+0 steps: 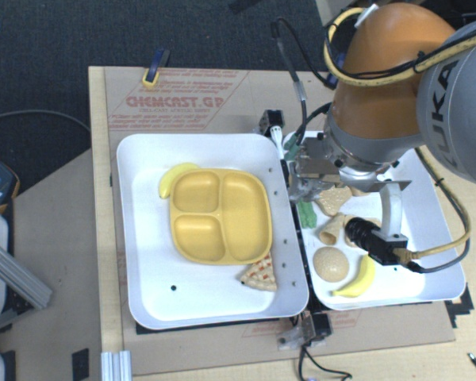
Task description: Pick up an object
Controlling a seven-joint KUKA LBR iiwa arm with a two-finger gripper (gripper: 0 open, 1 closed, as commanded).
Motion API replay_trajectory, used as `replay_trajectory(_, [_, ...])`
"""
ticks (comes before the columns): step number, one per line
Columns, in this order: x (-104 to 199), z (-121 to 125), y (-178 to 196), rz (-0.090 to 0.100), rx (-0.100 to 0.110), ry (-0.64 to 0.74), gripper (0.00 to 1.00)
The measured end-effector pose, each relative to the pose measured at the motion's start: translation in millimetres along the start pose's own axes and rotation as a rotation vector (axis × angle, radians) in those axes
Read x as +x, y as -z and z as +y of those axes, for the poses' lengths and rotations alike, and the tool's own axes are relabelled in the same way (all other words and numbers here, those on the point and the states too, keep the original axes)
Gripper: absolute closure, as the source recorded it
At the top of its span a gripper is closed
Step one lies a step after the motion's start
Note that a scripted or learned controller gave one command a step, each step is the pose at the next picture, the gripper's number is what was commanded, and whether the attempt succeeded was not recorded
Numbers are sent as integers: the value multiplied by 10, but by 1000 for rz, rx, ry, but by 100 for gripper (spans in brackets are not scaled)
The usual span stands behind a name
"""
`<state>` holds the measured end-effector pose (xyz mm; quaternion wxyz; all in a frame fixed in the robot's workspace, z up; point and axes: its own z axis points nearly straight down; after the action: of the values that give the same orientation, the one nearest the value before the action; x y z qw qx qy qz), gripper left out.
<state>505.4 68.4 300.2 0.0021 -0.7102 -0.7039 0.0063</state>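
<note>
The gripper (317,182) is hung low over the right bin (436,286)'s left edge; the cracker (332,202) and green piece (306,213) are found just below it; its grip state cannot be told.

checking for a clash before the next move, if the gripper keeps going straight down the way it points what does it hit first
Probably the small items just below the gripper in the right bin: the green piece and the tan food piece. Height from this slanted view is unclear.

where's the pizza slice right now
The pizza slice lies in the left bin, near its front right corner, just below the lower right corner of the yellow divided plate.
</note>
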Motion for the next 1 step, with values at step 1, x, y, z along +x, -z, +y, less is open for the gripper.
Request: replay_trajectory(1, [-116, -225, 1073, 8, -25, 9, 100])
